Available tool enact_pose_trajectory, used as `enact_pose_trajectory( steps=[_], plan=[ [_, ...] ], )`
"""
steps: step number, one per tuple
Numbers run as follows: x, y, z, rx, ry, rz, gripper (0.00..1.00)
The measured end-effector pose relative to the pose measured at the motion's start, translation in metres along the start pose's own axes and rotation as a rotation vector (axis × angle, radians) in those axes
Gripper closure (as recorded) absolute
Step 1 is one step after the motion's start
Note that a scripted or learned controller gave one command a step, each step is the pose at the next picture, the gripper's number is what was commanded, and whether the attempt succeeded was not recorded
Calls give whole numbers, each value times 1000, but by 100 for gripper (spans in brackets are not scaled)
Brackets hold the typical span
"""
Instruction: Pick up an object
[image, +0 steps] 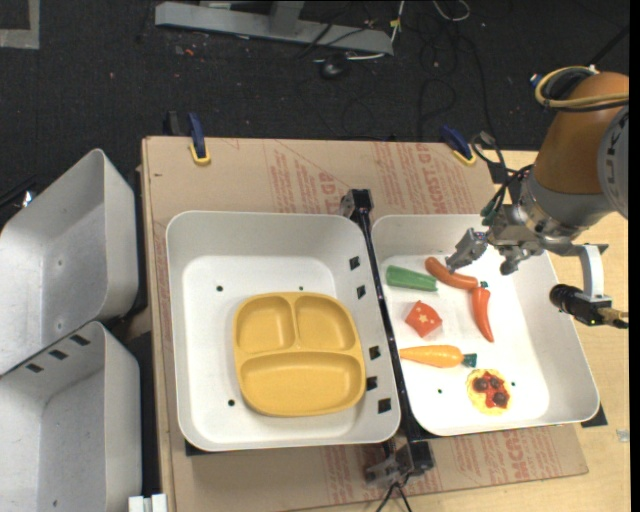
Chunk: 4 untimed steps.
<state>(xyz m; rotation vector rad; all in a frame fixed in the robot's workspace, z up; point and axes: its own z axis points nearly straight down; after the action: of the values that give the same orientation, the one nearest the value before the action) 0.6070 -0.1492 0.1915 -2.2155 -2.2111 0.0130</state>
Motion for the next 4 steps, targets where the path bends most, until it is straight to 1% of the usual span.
enact_pose_trajectory(
  steps=[1,2,3,4],
  plan=[
    [0,3,-8,-13,-2,-3,0],
    [-1,-2,36,-11,-2,-1,0],
    [5,-6,82,-10,-1,-1,0],
    [6,-6,100,-12,-2,-2,0]
  ],
)
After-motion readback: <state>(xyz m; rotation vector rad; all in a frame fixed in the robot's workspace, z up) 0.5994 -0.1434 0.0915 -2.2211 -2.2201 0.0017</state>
